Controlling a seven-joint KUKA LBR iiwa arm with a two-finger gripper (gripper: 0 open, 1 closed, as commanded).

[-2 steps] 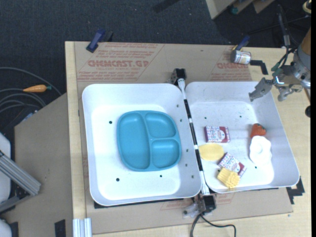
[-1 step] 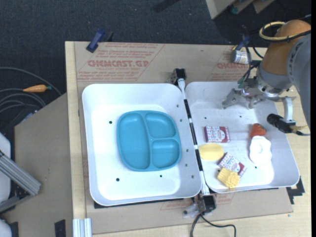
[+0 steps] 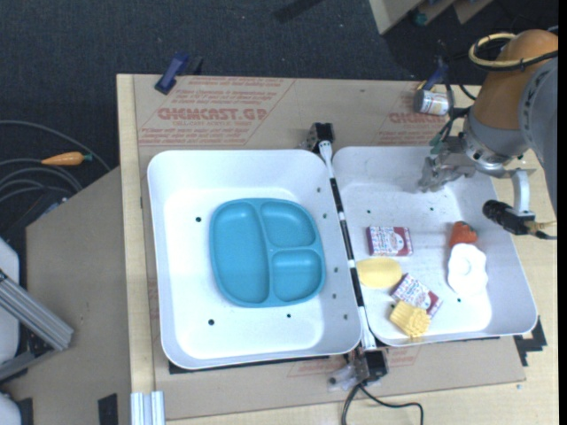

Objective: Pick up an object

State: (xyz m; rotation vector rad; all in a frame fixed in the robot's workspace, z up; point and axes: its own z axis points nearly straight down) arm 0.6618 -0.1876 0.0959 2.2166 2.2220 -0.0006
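The tabletop [image 3: 221, 104] carries two shallow white bins side by side. The left bin [image 3: 177, 237] holds a blue divided plate [image 3: 266, 251] with three compartments, lying flat near its middle. The right bin [image 3: 390, 171] holds the loose objects, all gathered in its nearer half: a small red-and-white packet [image 3: 389, 240], a yellow lemon-like piece [image 3: 379, 273] just beside the dividing rim, a second red-and-white wrapper [image 3: 415, 294] touching a yellow corn-like block [image 3: 409, 319], and at the far right side a white fried-egg toy [image 3: 466, 270] with an orange-red piece [image 3: 462, 234] touching its upper edge. Nothing lies over these things.

The tool [image 3: 436, 173] sits low over the far part of the right bin, well apart from every object, the packet being nearest. Nothing is between its tips; whether it is clenched or released cannot be told. The arm [image 3: 509, 104] reaches in from the right, its wrist pointing down and leftward.
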